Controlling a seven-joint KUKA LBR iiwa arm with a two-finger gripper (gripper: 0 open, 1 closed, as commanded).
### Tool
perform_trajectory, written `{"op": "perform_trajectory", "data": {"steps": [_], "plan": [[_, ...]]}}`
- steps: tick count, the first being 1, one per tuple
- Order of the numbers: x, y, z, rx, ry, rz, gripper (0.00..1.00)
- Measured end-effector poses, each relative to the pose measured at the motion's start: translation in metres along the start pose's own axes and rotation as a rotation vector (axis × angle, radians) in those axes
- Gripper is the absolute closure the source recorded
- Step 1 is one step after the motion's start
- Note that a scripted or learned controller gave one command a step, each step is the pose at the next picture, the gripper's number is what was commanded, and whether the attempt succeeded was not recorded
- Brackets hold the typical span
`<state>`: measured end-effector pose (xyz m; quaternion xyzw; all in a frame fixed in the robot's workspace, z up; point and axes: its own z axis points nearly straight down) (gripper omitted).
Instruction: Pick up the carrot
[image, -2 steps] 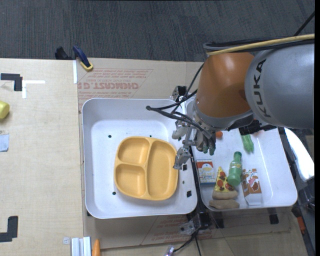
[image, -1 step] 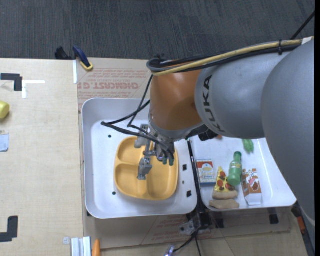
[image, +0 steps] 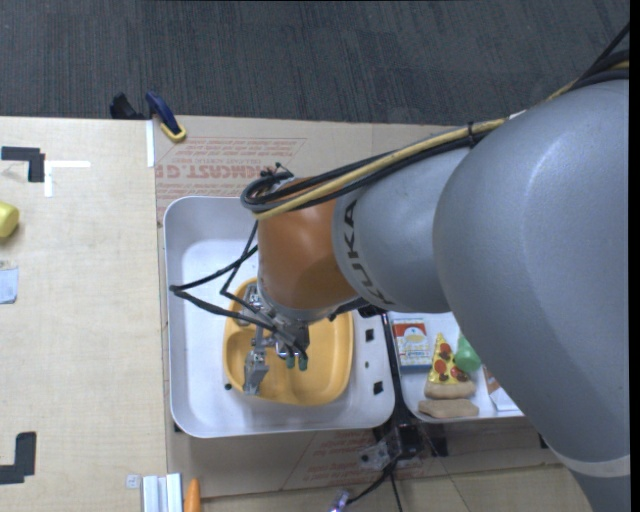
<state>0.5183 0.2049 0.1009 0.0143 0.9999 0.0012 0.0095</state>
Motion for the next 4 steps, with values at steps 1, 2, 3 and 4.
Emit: {"op": "perform_trajectory", "data": {"steps": [1, 2, 3, 4], "plan": [[-0.001, 0.000, -0.007, -0.002, -0.004, 0.002, 1.00], [-0.017, 0.024, -0.083, 0.007, 0.016, 0.318, 1.00], [0.039, 0.006, -0.071, 0.012, 0.018, 0.662, 1.00], [0.039, 0.008, -0.076, 0.017, 0.014, 1.144, 1.00]]}}
